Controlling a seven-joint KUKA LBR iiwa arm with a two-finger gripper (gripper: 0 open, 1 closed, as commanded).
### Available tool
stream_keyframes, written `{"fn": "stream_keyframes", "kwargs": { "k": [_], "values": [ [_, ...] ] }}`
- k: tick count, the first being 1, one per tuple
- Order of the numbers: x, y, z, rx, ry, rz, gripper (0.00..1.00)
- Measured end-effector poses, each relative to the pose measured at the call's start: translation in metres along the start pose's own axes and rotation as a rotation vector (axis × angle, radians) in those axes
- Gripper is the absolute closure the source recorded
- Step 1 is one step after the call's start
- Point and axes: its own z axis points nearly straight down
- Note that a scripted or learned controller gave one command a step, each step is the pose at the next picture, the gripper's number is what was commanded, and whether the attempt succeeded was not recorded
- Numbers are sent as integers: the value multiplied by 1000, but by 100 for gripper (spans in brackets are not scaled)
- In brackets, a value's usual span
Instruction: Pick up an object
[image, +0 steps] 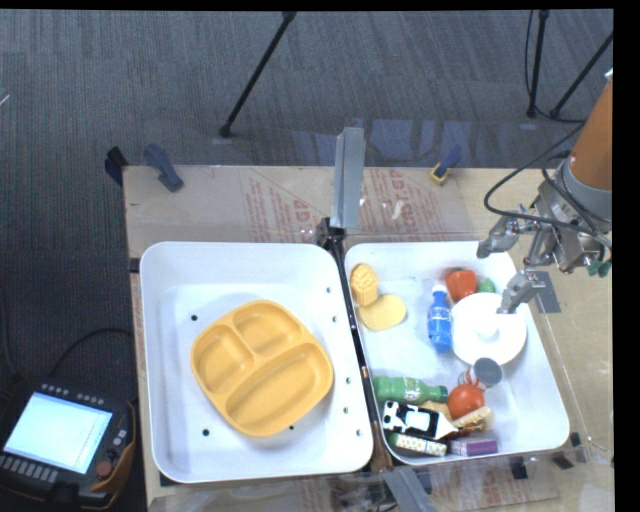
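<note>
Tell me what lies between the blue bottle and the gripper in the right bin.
In the camera view, a round white plate lies between the small blue plastic bottle and the two-finger gripper, with a red tomato-like toy just above that stretch.

Dark grey carpet (120, 70) surrounds a cardboard-topped bench (250, 205); tripod legs (258, 75) stand behind; a lit tablet (62, 435) lies lower left.

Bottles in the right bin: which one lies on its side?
The green bottle, flat near the bin's front. The blue bottle beside the white plate appears upright.
</note>
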Motion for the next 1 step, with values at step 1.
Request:
{"fn": "stream_keyframes", "kwargs": {
  "k": [1],
  "values": [
    [-27,-16,159,2,-7,-8,0]
  ]
}}
